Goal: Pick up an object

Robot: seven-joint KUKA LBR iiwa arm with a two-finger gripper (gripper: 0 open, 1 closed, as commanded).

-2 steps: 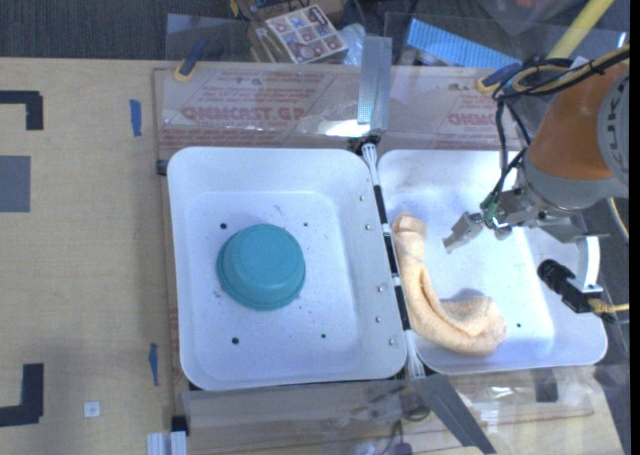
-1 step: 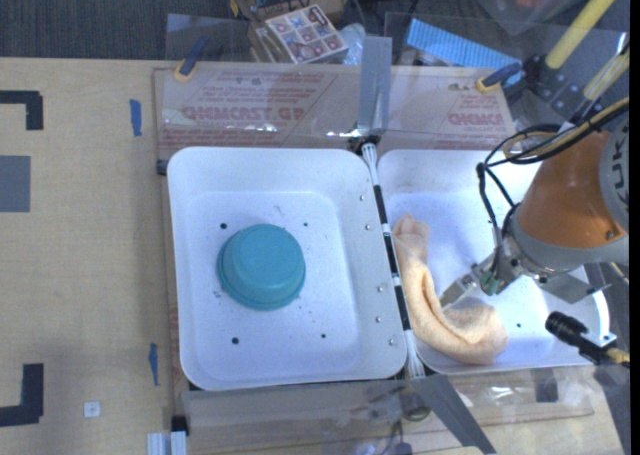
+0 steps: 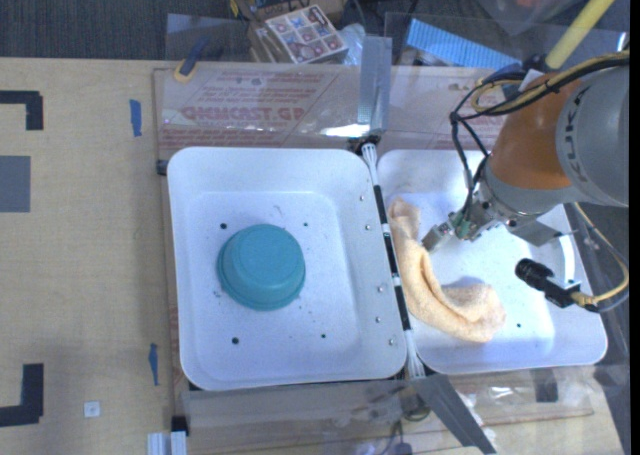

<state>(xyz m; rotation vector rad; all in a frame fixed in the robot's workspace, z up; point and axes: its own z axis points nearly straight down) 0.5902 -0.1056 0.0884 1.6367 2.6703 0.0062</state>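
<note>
Tool (image 3: 441, 235) hangs low inside the right bin (image 3: 585, 348), near that bin's inner wall, at the end of the grey arm with its orange band (image 3: 528, 155) just above and to the right of it. Whether the tool is apart or together cannot be told at this slant; its tip is small and partly lost against the white floor of the bin. Nothing can be seen clamped in it.

Just to the left of the tool and below it lies a pale yellow, curved soft object (image 3: 424, 281). Its upper end sits close beside the tool's tip, though whether the two touch cannot be told. The object's body bends down and away to the lower right of the tool, ending in a broader lobe on the bin floor. A black cylinder on a cable (image 3: 541, 278) hangs to the right of the tool and a little lower, above the same bin.

Well to the left of the tool, across the divide between the bins, a teal bowl (image 3: 262, 265) rests upside down near the middle of the left bin (image 3: 190, 175).

Both bins sit on a light wooden surface (image 3: 80, 243), which stretches far to the left of the tool and bears short strips of blue tape (image 3: 135, 118). Beyond the tool, towards the top of the view, a clear sheet with red lettering (image 3: 255, 103) lies along the bins' far edge, and a cardboard box of printed cards (image 3: 300, 28) stands further off.
</note>
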